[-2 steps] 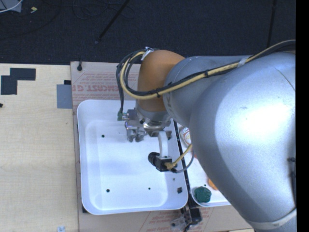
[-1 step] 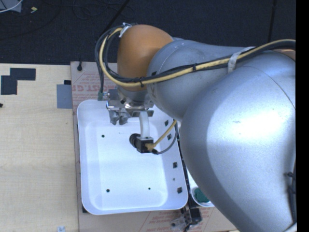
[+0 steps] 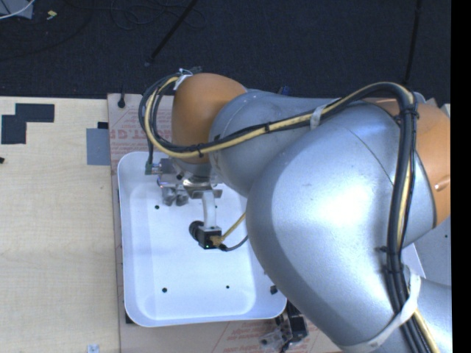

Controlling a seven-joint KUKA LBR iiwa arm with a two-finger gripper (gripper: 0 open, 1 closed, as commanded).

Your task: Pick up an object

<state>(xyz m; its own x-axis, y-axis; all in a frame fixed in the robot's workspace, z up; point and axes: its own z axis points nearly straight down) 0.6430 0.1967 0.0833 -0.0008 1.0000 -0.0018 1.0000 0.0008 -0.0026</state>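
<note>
Where the grey arm (image 3: 331, 197) crosses the white bin (image 3: 184, 289), its gripper (image 3: 181, 195) hangs near the far wall, perhaps touching down; its spread cannot be told.

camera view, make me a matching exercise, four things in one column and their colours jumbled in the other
Things:
1. bin
2. band on the arm
3. square patch on the bench
4. bench top

Colours:
a. grey
b. pale wood
c. white
d. orange

Pairs: 1-c, 2-d, 3-a, 4-b
</note>
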